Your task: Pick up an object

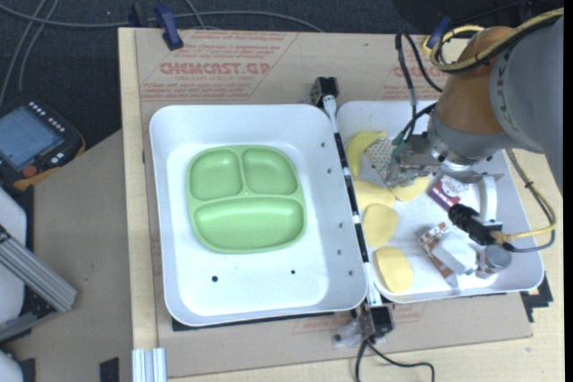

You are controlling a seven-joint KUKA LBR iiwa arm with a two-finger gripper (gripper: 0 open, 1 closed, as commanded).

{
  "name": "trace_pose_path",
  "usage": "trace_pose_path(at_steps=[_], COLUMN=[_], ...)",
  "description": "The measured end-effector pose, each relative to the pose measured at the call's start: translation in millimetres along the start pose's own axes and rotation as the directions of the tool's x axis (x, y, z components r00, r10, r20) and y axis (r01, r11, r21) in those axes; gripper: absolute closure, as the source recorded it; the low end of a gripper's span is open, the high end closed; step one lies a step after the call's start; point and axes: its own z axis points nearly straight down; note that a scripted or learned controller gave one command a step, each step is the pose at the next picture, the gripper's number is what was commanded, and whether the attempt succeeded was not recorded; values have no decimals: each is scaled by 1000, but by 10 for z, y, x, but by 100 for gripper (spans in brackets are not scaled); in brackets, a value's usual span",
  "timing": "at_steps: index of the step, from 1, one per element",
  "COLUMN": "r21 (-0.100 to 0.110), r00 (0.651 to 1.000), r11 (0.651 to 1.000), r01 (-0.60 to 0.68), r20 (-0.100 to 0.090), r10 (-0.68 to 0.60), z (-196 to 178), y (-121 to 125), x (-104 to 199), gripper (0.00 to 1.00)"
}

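My gripper [400,164] is low in the right bin [528,219], over its far left part. Directly under it lies a yellow piece [410,190], partly hidden by the gripper. Another yellow piece [362,148] rests just to its left against the bin wall. Two more yellow pieces [380,224] [394,269] lie nearer the front left corner. A red and white item [448,191] peeks out beside the wrist. I cannot make out whether anything is between the gripper's parts.
A green divided plate [246,197] sits in the left bin [170,219]. A small brown and white object [445,248] and a silver round thing [491,258] lie at the front of the right bin. The arm [501,94] covers the bin's far right.
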Motion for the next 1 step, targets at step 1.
trace_pose_path(at_steps=[1], r21=[0], r00=[1000], r11=[1000], r01=[0], r20=[0], r10=[0], z=[1], y=[-1], x=[0], gripper=[0])
